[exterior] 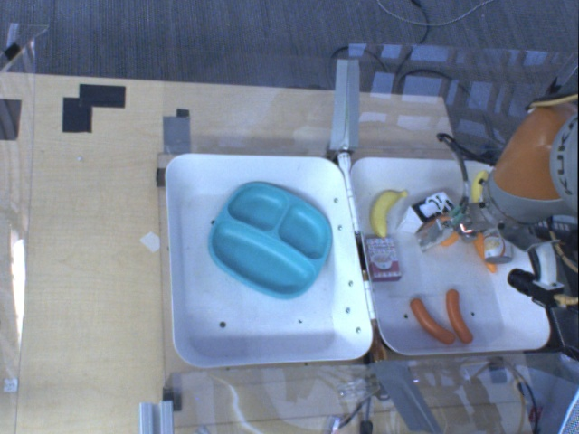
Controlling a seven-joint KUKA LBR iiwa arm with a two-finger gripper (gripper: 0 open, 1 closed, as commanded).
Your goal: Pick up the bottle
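Observation:
In the right bin (516, 337), a small orange and white object (490, 248) lies under the arm's wrist. It may be the bottle, but most of it is hidden. My gripper (441, 233) hangs low over the bin's middle, just left of that object and right of the banana (387, 210). A yellow piece (479, 186) peeks out behind the arm near the bin's back.
A small maroon and white box (384, 259) lies by the right bin's left wall. Two sausages (443, 318) lie near its front. A blue divided plate (270, 238) sits in the left bin (194, 324). The arm's orange band (536, 156) looms over the right edge.

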